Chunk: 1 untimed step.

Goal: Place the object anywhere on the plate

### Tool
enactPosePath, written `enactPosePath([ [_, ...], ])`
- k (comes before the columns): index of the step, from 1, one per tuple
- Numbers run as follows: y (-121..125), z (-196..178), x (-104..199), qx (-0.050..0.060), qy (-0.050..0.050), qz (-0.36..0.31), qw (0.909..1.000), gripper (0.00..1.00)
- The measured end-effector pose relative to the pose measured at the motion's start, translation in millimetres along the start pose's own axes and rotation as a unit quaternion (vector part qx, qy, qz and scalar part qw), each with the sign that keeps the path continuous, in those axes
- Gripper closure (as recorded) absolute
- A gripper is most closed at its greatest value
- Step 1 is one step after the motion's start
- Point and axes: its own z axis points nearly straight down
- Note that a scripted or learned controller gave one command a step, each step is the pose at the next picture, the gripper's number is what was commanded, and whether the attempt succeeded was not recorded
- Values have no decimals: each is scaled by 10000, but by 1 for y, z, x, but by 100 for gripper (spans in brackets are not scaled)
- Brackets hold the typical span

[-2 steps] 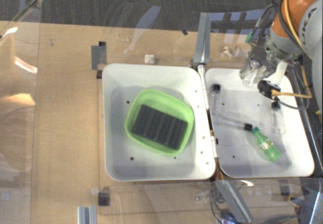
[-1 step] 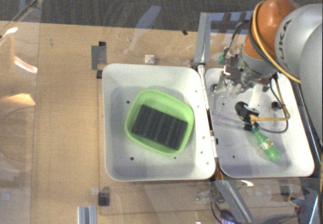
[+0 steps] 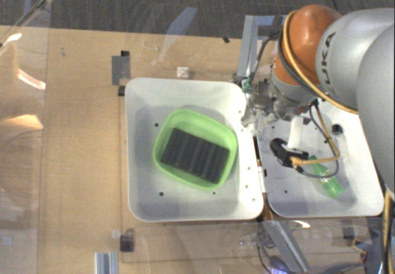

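Observation:
A lime-green square plate [image 3: 165, 137] sits in the left bin [image 3: 142, 192], a little right of its middle. On the plate lies a dark ribbed rectangular object [image 3: 194, 154], flat and slightly turned. My gripper [image 3: 253, 113] hangs over the upper left corner of the right bin [image 3: 364, 205], close to the wall between the two bins. It is up and to the right of the plate and apart from the dark object. A small green object [image 3: 331, 187] lies in the right bin's lower part, below and right of the gripper.
The grey arm with its orange band [image 3: 308, 32] covers the upper right of the right bin. White bin floor shows all around the plate. A small pale cube [image 3: 182, 72] rests on the bench just behind the left bin.

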Motion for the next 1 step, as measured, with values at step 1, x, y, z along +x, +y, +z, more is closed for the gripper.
enactPosePath([
  [1,0,0,-1,-2,-1,4,10000,0],
])
